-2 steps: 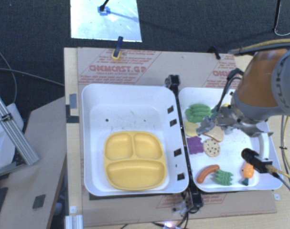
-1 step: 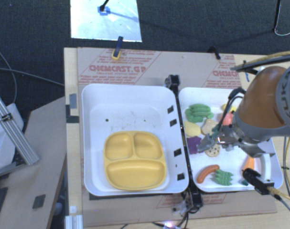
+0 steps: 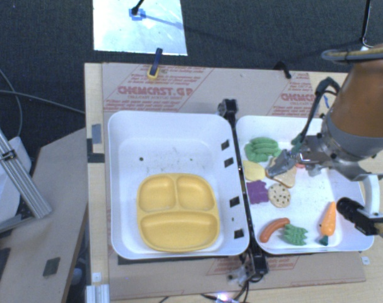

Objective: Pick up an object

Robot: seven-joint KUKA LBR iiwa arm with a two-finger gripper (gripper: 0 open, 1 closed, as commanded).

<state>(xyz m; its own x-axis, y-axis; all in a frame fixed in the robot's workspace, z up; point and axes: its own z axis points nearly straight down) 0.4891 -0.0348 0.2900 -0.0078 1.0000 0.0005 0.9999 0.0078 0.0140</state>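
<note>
The right bin (image 3: 349,188) holds several toy foods. Green pea pods (image 3: 262,148) lie at its far left, with a yellow piece (image 3: 253,170) just below them. Nearer the front are purple grapes (image 3: 257,192) and a chocolate-chip cookie (image 3: 279,197). A sausage (image 3: 273,229), a green leafy piece (image 3: 294,235) and a carrot (image 3: 329,219) lie along the front edge. My gripper (image 3: 281,166) reaches in from the right and hangs low over a tan slice (image 3: 286,179), between the pea pods and the cookie. The slice is partly hidden beneath it.
The left bin (image 3: 172,131) carries a yellow divided plate (image 3: 177,210) toward its front. A black clip rail (image 3: 235,169) separates the two bins. The grey and orange arm (image 3: 361,112) looms over the right bin's far right side.
</note>
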